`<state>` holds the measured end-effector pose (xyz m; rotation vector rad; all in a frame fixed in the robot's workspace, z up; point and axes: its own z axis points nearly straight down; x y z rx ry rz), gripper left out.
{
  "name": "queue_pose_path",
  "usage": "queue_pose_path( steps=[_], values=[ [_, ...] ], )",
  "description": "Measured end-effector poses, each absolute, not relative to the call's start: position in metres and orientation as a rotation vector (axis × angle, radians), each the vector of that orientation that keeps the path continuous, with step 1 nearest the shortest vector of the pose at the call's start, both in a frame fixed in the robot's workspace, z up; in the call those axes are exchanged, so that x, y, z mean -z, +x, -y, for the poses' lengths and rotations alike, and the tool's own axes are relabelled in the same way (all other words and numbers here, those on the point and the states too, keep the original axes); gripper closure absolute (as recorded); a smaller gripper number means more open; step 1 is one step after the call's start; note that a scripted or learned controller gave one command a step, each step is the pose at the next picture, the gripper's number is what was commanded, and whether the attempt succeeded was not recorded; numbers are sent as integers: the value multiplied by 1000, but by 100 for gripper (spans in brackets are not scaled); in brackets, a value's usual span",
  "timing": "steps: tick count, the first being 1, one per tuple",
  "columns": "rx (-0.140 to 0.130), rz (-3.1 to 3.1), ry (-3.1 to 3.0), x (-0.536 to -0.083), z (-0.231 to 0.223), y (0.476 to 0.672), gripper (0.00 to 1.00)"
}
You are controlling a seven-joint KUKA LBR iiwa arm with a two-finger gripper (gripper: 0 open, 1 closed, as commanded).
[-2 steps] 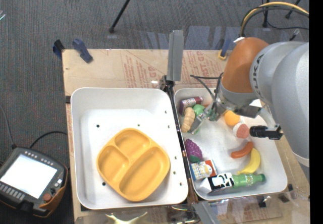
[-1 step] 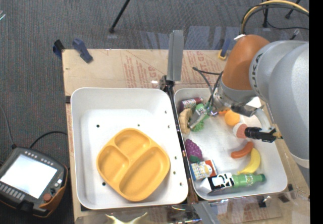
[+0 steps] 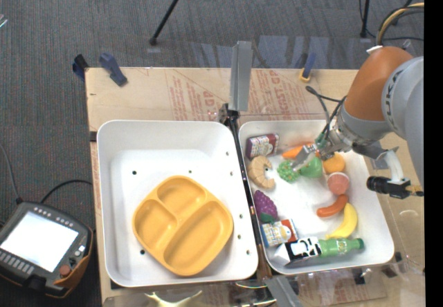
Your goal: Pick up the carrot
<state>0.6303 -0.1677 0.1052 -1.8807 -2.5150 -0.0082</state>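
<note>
The carrot (image 3: 292, 152) is a small orange piece lying in the right bin (image 3: 377, 229), near its back wall, just behind a green broccoli (image 3: 299, 169). My gripper (image 3: 313, 154) is low in that bin, at the carrot's right end and over the top of the broccoli. The arm comes in from the right, and the wrist hides part of the carrot. Whether the carrot is between the gripper's tips is not visible.
The right bin also holds a dark jar (image 3: 261, 144), a bagel (image 3: 262, 171), purple grapes (image 3: 264, 205), a small carton (image 3: 279, 232), a green bottle (image 3: 325, 248), a banana (image 3: 344, 222), a sausage (image 3: 332, 206) and round fruit (image 3: 337, 182). A yellow divided plate (image 3: 183, 224) lies in the left bin (image 3: 118, 146).
</note>
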Motion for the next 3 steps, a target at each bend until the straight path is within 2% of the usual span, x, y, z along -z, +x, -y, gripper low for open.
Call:
queue_pose_path(
  steps=[1,2,3],
  values=[
    [17,2322,-2132,-98,170,650,0],
    [22,2334,-2126,-111,167,653,100],
    [8,2348,-2105,-323,212,646,100]
  ],
)
